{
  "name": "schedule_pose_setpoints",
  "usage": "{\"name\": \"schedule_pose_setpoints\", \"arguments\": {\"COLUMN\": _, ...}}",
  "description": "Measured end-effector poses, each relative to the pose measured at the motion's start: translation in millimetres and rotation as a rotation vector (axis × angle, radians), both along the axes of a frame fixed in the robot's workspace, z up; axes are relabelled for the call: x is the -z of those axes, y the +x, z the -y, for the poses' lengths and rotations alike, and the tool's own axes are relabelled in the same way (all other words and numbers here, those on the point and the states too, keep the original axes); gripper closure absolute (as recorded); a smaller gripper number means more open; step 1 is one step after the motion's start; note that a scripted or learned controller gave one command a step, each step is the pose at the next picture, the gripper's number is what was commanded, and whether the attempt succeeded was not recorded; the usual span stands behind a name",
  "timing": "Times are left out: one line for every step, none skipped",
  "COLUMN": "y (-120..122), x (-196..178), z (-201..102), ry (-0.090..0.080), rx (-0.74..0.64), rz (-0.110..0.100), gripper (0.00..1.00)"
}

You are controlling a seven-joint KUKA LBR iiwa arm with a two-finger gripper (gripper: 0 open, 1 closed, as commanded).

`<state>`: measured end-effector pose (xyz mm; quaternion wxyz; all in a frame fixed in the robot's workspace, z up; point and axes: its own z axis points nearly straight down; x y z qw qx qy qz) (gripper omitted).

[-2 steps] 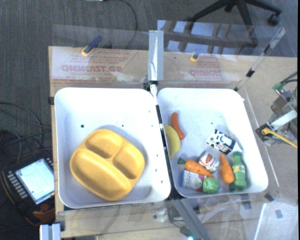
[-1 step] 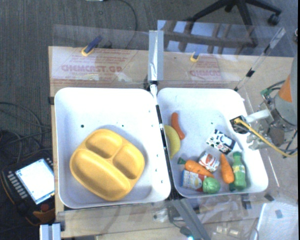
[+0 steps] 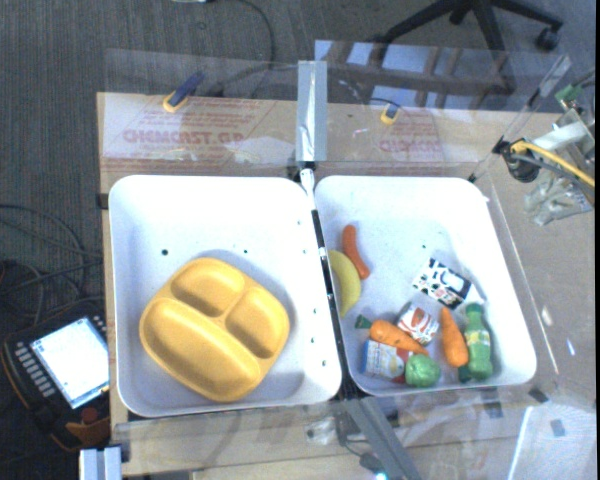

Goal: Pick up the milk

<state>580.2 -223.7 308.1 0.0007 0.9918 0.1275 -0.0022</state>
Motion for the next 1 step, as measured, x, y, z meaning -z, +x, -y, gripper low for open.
{"name": "schedule_pose_setpoints", "arguments": {"y": -5.8, "x": 76.0, "z": -2.3, "ry": 0.002, "rx": -0.184, "rz": -0.002, "gripper": 1.00}}
